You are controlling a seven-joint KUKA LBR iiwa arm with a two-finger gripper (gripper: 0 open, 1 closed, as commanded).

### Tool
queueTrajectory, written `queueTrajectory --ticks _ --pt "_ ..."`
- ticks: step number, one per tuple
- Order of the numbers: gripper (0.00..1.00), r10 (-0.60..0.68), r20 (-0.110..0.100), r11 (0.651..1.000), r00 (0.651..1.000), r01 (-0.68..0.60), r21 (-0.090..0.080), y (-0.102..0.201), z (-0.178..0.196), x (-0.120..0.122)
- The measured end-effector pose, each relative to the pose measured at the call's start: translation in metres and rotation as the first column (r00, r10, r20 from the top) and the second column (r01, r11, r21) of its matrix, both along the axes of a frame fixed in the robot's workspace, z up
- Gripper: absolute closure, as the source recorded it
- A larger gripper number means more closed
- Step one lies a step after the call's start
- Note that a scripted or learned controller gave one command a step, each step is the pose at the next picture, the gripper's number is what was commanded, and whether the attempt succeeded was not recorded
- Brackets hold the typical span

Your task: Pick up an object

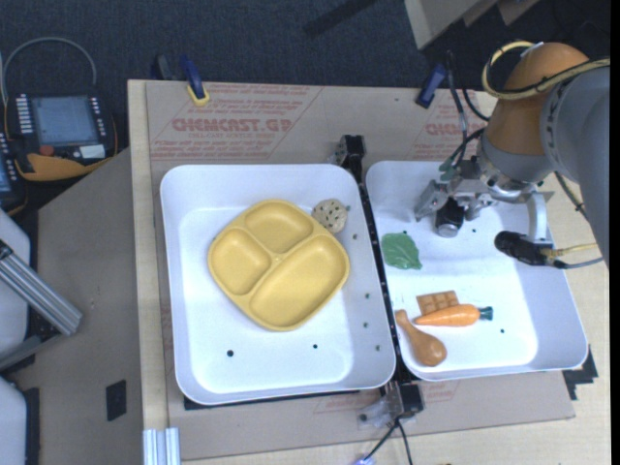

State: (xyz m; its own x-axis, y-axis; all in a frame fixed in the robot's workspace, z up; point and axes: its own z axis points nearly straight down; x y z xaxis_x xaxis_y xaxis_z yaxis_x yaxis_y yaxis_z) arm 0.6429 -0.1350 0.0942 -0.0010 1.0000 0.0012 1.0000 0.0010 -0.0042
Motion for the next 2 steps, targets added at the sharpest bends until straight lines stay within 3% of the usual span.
queueTrajectory --ticks 1,2 --pt "0.0 0.0 0.001 1.0 1.0 0.0 -0.001 0.0 -0.009 0.0" --pt "1.0 0.001 0.005 1.0 1.0 -0.001 -0.002 0.0 0.002 0.001"
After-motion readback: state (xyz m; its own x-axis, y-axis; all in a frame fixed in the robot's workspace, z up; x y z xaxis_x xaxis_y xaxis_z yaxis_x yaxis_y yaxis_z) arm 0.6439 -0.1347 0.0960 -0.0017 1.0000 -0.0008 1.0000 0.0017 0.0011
